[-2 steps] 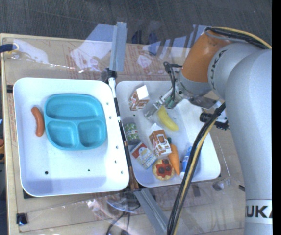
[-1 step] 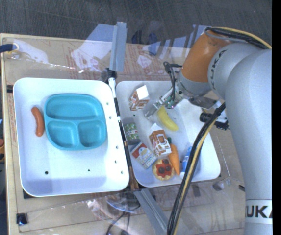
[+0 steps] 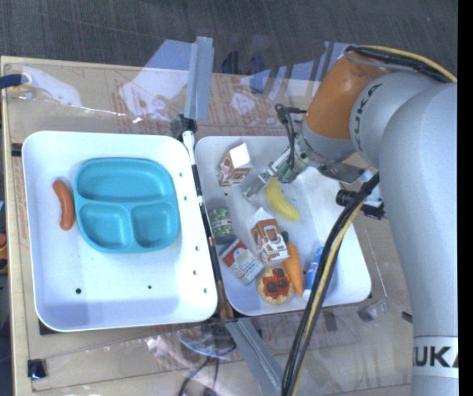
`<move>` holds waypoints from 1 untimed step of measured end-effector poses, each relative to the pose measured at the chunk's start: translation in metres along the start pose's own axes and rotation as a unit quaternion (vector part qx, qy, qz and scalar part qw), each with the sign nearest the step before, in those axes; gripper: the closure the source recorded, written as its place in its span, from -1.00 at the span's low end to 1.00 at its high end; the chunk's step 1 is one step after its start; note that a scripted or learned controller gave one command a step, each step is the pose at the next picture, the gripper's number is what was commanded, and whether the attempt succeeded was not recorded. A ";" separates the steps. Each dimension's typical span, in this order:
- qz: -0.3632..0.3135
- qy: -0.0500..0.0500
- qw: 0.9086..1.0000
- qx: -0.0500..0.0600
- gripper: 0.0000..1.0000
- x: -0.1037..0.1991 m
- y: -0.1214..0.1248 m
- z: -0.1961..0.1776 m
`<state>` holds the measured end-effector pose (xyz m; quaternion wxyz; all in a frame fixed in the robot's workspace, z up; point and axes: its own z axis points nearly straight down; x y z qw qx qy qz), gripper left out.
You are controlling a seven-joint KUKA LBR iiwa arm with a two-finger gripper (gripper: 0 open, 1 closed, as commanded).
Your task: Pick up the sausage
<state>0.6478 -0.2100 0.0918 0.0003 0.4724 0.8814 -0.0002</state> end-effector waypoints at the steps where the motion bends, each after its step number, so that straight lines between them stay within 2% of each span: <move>1: 0.000 0.000 1.000 0.000 -1.00 0.000 0.000 0.000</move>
